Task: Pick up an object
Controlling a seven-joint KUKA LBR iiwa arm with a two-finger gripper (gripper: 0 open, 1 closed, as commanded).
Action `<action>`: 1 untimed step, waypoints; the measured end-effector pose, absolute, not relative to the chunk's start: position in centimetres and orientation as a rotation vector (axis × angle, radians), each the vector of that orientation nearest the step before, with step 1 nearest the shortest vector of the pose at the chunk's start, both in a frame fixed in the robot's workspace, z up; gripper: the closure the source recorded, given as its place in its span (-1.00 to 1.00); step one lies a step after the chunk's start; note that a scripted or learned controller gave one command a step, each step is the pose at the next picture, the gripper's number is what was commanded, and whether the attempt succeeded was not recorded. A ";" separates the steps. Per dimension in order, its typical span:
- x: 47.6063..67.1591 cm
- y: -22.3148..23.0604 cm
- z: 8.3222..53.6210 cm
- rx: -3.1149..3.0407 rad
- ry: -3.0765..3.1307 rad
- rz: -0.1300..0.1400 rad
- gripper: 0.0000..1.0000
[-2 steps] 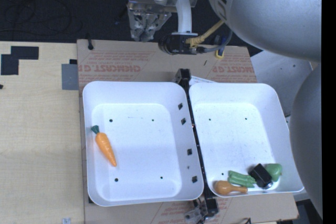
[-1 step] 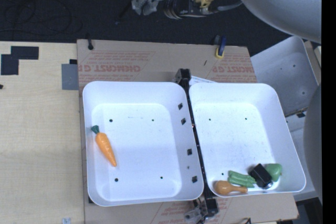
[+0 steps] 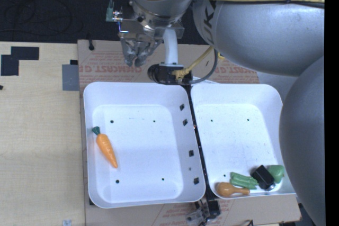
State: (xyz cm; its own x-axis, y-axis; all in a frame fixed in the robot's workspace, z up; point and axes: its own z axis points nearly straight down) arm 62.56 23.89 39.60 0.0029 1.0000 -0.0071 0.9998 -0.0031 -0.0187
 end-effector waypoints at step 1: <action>63.8 24.4 53.0 -2.220 -2.230 -0.014 1.00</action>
